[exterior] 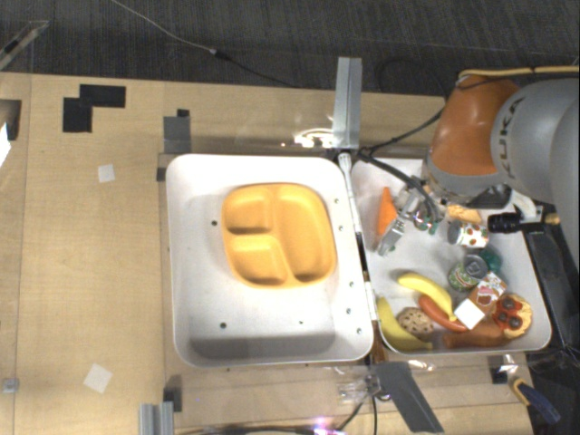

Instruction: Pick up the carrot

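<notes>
Seen from above at a slant: two shallow white bins side by side on the pale wooden bench (82, 270). In the left white bin (195, 324), a yellow three-compartment plastic tray (275, 234), lying flat and well apart from the rest. In the right white bin (536, 284), the small orange carrot (387, 210), lying near the bin's left wall in its upper part, top end toward the far rim. Just beside the carrot, to its right, the metal two-finger hand (399, 229), reaching down from the grey arm with the orange band (471, 139). Hand's spread: could not tell, the fingers too small and blurred against the bin floor; carrot apparently beside them, not between. Lower in the same bin, a crowded heap: two yellow bananas (424, 288), a round brown cookie (415, 322), a red sausage (437, 312), a white cube (469, 314), a green round can (467, 272), and further small pieces hard to make out. Upper right of that bin hidden under the arm.
</notes>
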{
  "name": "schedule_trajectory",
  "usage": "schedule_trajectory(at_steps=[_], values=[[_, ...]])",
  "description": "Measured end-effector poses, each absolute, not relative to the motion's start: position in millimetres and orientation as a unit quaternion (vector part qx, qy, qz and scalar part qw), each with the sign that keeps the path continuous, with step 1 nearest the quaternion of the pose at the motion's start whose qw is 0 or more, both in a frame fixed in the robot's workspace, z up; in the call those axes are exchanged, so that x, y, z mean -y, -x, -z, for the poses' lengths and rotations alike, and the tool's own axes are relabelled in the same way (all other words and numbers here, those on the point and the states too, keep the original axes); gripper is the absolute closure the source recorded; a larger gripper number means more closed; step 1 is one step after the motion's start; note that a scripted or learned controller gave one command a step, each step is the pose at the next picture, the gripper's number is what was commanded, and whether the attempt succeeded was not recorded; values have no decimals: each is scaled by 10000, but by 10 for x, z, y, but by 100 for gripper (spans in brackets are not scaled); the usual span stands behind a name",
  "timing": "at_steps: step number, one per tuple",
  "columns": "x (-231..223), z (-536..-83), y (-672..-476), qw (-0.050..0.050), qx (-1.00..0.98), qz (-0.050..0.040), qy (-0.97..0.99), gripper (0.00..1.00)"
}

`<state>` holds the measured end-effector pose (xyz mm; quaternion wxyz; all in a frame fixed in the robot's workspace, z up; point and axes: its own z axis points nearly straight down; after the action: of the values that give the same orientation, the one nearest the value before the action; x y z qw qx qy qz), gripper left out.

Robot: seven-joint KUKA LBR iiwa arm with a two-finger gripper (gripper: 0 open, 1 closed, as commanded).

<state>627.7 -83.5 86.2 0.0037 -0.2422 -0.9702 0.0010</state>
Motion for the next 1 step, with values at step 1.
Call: schedule_trajectory(at_steps=[1], values=[[891,-878,-6400,-49,9242,15,3819,0]])
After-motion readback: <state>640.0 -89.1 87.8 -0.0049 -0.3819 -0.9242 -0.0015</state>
